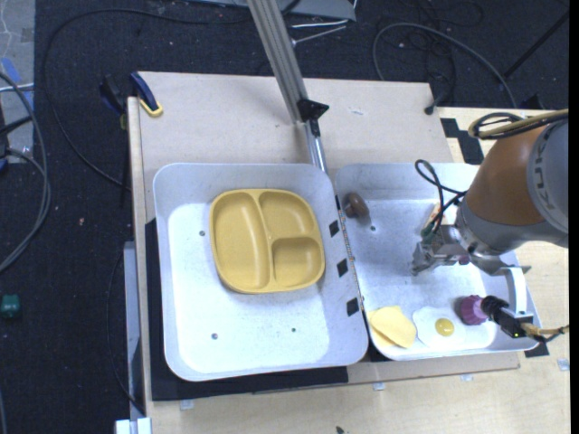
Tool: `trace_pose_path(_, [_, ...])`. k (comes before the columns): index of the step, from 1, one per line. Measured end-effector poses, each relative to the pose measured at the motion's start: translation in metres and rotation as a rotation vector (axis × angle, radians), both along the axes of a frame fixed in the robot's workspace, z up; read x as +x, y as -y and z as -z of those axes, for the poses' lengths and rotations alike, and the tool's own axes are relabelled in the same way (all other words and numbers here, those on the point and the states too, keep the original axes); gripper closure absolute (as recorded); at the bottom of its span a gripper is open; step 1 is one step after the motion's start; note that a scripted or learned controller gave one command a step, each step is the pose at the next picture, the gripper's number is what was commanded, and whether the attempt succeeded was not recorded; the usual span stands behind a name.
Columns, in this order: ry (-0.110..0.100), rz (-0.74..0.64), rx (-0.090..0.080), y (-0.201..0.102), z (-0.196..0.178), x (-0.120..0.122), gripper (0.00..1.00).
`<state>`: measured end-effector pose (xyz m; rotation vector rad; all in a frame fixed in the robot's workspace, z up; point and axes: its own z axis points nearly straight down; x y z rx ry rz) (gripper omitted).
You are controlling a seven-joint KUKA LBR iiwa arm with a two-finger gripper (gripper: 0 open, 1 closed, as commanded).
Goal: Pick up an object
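Note:
The right bin point(389, 283) holds a small brown object point(358, 207) near its far left corner. Along its near edge lie a yellow flat piece point(393, 326), a fried-egg toy point(437, 325) and a purple object point(470, 309). My gripper point(428, 259) hangs over the middle of the right bin, reaching in from the right. Its tips point down close to the bin floor, a little above and left of the egg toy. I see nothing between them.
The left bin point(181, 333) carries a yellow divided plate point(268, 240). A metal pole point(282, 52) slants up from between the bins. Black clips point(342, 251) line the divider between the bins. Cables trail by the arm's wrist.

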<state>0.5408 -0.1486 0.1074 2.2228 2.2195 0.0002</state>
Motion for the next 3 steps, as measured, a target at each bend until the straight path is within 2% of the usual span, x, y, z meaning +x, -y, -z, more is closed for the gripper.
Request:
trace_pose_path(1, [0.005,-0.005,-0.001,-0.008,-0.06,0.0,1.0])
trace_pose_path(2, [0.007,-0.005,-0.002,-0.004,-0.121,0.006,1.0])
trace_pose_path(3, [0.003,-0.005,-0.001,-0.003,-0.145,0.007,1.0])
